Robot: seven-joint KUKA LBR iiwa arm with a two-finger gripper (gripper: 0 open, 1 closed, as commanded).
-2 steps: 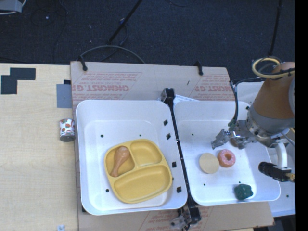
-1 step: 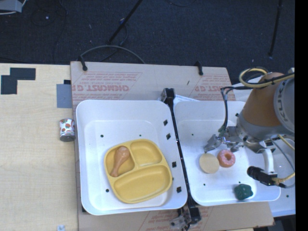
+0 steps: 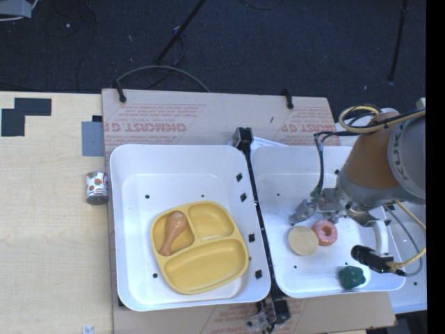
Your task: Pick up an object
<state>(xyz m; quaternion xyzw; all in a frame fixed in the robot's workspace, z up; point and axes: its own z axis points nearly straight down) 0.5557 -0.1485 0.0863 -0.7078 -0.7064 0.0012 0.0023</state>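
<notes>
Over the right bin, one of two white bins set side by side, the single gripper hangs low near the middle of the floor, carried by the grey arm that comes in from the right. Whether the gripper is spread or pressed together cannot be told from this angle, and nothing can be seen pinched in it. Three loose things lie in this bin. One tan disc sits just below the gripper in the view. One pink doughnut lies to the disc's right, touching it or very nearly. One green lump rests apart from both, near the bin's front right corner. The left bin bears one yellow plate with three compartments: two small ones at the back and one long one at the front. A single orange-brown drumstick lies in the back left compartment, and the other two are bare. Outside the bins, one small patterned can sits on the pale bench top, just beside the left bin's outer wall. Both bins rest on one sheet of cardboard printed with red lettering.
</notes>
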